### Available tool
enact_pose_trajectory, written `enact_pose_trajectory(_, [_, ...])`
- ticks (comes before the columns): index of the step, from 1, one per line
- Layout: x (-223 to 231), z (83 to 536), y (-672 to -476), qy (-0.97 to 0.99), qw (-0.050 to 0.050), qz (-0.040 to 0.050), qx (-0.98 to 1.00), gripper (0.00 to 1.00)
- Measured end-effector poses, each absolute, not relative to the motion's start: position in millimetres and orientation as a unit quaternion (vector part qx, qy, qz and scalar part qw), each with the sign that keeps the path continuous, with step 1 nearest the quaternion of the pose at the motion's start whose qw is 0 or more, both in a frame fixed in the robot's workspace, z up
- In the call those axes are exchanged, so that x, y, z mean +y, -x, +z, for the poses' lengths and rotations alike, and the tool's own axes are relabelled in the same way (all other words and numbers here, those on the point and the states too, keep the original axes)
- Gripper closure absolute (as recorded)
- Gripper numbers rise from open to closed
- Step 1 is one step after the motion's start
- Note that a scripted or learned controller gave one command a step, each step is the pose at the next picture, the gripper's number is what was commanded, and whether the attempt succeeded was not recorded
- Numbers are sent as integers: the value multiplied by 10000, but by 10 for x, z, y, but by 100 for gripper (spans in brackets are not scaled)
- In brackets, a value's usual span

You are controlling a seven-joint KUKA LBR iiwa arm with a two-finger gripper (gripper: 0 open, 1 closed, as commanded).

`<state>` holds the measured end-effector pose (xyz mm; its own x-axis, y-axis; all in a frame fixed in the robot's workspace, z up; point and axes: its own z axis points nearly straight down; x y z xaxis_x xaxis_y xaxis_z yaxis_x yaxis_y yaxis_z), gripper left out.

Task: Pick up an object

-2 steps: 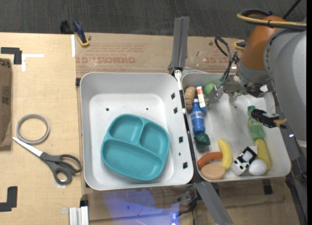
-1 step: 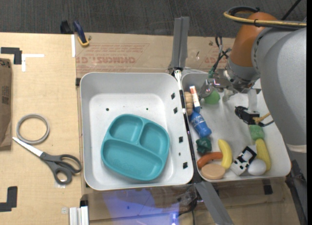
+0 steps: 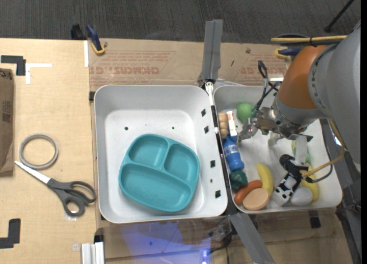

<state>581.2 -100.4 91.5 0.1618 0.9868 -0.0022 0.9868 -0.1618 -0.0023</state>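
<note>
**Arm low over the right bin, nothing seen in its grasp**

The gripper (image 3: 261,128) hangs over the right bin (image 3: 328,200), and whether it is spread or closed cannot be told; no object shows in it. The arm (image 3: 327,79) reaches in from the right, its orange band just above the wrist, so the tool sits low over the bin's middle, probably to work among the clutter there.

Just left of the gripper lie a green ball (image 3: 245,110) and a blue bottle (image 3: 233,155), the bottle stretched along the bin's left wall. Nearer the camera a yellow banana (image 3: 265,177) rests against a black-and-white toy (image 3: 285,185), with an orange-tan piece (image 3: 256,198) at the near edge. Any of these could serve as the object to pick up; all rest on the bin floor.

The left bin (image 3: 114,108) holds a teal divided plate (image 3: 159,172). Well left, on the bench, lie scissors (image 3: 60,188) and a tape roll (image 3: 38,150).
</note>
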Motion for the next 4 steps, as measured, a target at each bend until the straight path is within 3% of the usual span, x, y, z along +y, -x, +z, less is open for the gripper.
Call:
enact_pose_trajectory(1, [-1065, 919, -6371, 8287, -2, 13, -5596, 0])
enact_pose_trajectory(2, [-1062, 1010, -6371, 8275, -6, 26, -5614, 100])
enact_pose_trajectory(3, [-1824, 1752, -6158, 6732, -13, 5, -7394, 100])
enact_pose_trajectory(4, [-1822, 1751, -6158, 6731, -12, 5, -7396, 0])
